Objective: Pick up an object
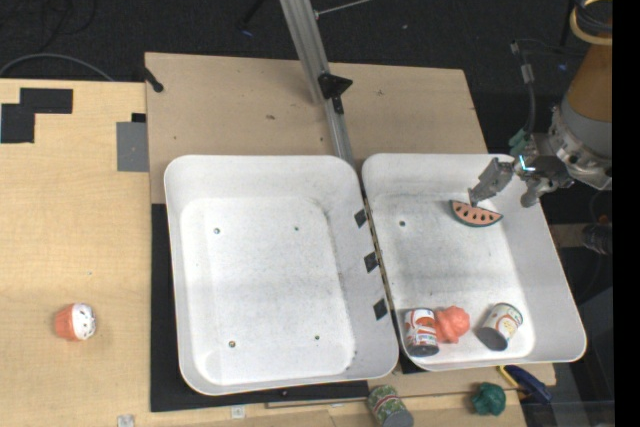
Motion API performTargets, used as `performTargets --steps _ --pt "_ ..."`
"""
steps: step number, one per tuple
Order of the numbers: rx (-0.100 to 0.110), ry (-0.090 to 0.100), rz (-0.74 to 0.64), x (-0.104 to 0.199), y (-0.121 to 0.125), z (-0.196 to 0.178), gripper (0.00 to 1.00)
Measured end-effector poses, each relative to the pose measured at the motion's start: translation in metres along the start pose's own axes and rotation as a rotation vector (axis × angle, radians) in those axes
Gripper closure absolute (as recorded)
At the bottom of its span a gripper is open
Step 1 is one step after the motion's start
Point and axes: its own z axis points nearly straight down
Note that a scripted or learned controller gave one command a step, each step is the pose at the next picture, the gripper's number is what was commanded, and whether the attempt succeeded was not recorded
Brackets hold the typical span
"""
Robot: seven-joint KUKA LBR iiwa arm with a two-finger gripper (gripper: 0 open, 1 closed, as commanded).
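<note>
- Clutter along the near rim of the right-hand white bin is best left alone for now: a red-and-white labelled can lies touching a soft orange-pink lump, and a tipped silver can with a pale label rests just beside them. Tight neighbours make a clean grip harder.
- Off the bins, at the near edge of the bench, sit a dark green can and a small teal lump; far to the left lies a red-and-white round toy. None is within easy reach.
- Farther back in the same right bin lies the likeliest target, a flat watermelon-slice toy, red with a green rind, well apart from the cans and with bare floor around it.
- The grey two-finger pincer hangs just beyond and above the slice, its fingers spread apart, nothing between them.
- To do this well, I judge the pincer should come straight down, centred over the slice, fingers straddling its narrow width rather than its long curve.
- The slice is thin, so the fingers probably need to reach almost to the bin floor before closing; closing early would likely skid off the top.
- The left-hand white bin plays no part in this step.
</note>
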Motion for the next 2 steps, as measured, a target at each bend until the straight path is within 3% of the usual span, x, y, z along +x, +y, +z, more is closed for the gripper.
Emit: performTargets --steps 1,2 --pt "-0.004 -0.001 0.0 0.0 0.001 -0.002 0.0" --pt "0.002 0.001 0.0 0.0 0.003 0.062 0.0"
